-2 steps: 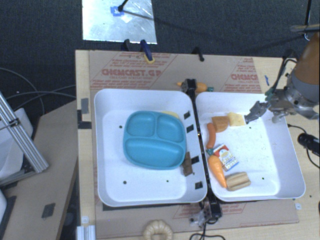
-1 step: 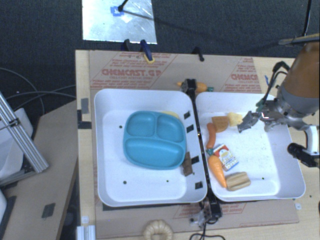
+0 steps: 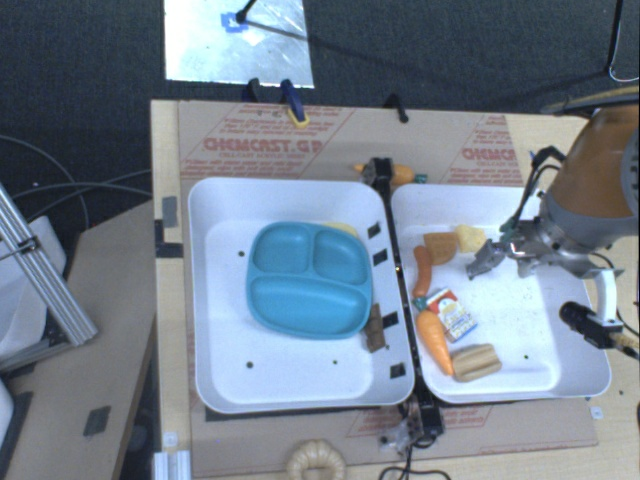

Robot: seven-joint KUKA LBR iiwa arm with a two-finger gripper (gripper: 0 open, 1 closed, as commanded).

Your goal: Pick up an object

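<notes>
Hand over right bin; yellow piece just up-left of it. Finger spread: cannot tell, view too coarse.

Even bright light, soft shadows, slight blur

You have open floor across the middle and right of the right bin. Its left side is crowded: a carrot, a small carton, a bread roll and a tan block. In the left bin, the blue divided plate takes the centre, leaving only margins.
</notes>
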